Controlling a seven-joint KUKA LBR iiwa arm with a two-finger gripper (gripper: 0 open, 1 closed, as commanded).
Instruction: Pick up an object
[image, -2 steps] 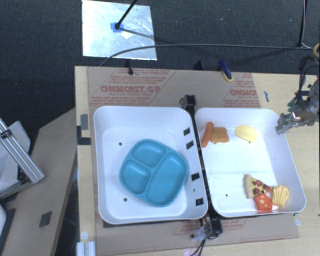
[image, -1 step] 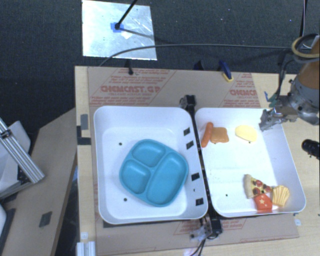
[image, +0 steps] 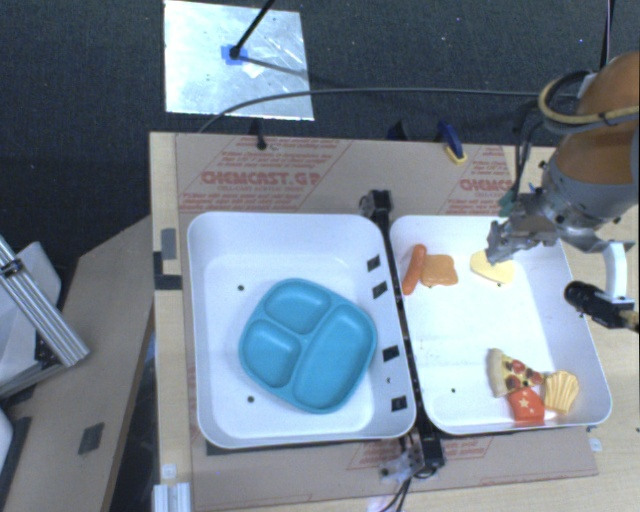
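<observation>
My gripper (image: 500, 250) hangs low over the far right of the right bin (image: 455, 340), right above a pale yellow food piece (image: 490, 268). Its fingers overlap the top of that piece. An orange carrot (image: 412, 268) and an orange-tan chunk (image: 439, 270) lie at the bin's far left. A pizza slice (image: 508, 372), a red piece (image: 527, 404) and a yellow ridged shell (image: 561, 391) lie in the near right corner.
The left bin (image: 215, 290) holds a blue divided plate (image: 306, 343). A black divider (image: 392, 310) runs between the two bins. The arm comes in from the upper right. Bare white floor lies in the middle of the right bin.
</observation>
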